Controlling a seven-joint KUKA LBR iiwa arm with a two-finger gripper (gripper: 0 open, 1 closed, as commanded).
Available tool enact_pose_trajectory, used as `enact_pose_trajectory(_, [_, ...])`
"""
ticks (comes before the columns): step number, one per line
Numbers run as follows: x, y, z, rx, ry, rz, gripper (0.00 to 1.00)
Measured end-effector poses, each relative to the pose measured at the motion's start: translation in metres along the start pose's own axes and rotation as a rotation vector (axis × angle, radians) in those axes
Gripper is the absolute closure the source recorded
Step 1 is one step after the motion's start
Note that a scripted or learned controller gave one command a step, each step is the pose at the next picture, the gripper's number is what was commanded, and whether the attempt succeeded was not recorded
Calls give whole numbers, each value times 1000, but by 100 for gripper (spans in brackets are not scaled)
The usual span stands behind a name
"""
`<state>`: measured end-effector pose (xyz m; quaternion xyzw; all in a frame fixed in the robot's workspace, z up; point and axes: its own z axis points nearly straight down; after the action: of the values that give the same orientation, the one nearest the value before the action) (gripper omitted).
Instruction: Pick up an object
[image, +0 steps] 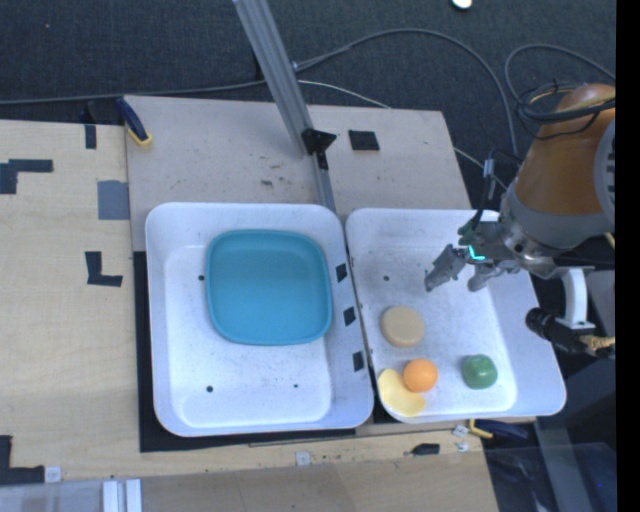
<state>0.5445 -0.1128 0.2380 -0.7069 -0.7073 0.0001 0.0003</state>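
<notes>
- In the right bin (520, 395), our gripper (459, 271) hangs with its jaws spread and nothing between them.
- The tan round piece (402, 326) lies near, down and left.

Even, moderately bright overhead light. White bins (250, 415) show mild glare; soft shadows hug their rims. A bright spot (461, 4) clips the top edge. Slightly soft focus throughout.

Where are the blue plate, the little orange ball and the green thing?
blue plate (268, 286), camera view, its flat middle.
orange ball (420, 375), camera view, its top.
green thing (480, 371), camera view, its middle.
</notes>
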Motion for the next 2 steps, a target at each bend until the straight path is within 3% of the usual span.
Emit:
enact_pose_trajectory(1, [0,0,0,0,0,0,0])
enact_pose_trajectory(2, [4,7,58,5,0,0,0])
